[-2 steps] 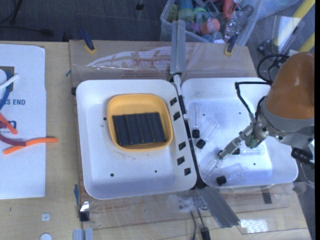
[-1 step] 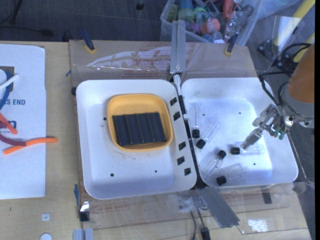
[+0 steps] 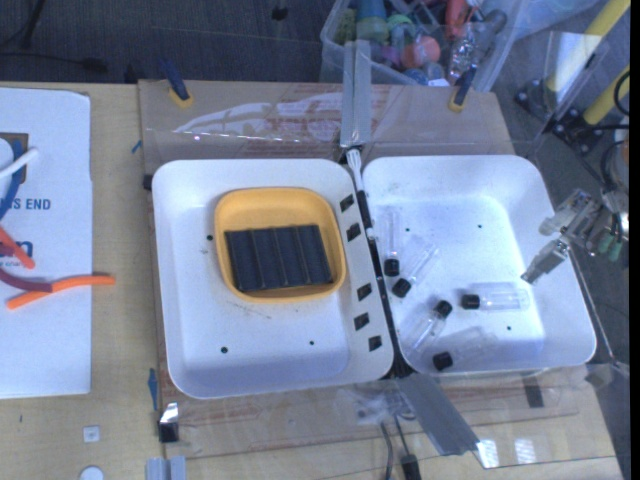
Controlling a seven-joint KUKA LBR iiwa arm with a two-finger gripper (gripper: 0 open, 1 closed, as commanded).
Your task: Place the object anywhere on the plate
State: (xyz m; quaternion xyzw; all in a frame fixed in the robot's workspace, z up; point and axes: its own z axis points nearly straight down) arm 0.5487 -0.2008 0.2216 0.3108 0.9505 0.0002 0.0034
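Fingers (image 3: pixel 545 261) sit at the right bin's (image 3: pixel 500 173) far edge, too blurred to tell how they stand. Just to their left lies a clear vial (image 3: pixel 492 299) with a black cap, long axis across the bin. Further left, the yellow plate (image 3: pixel 228 218) carries a dark ribbed slab (image 3: pixel 278 258).

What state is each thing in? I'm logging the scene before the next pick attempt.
yellow plate: in the left bin, holding a dark ridged slab.
clear vials: lying flat, scattered in the right bin, black caps on.
gripper: over the right bin's right edge, apart from the vials.
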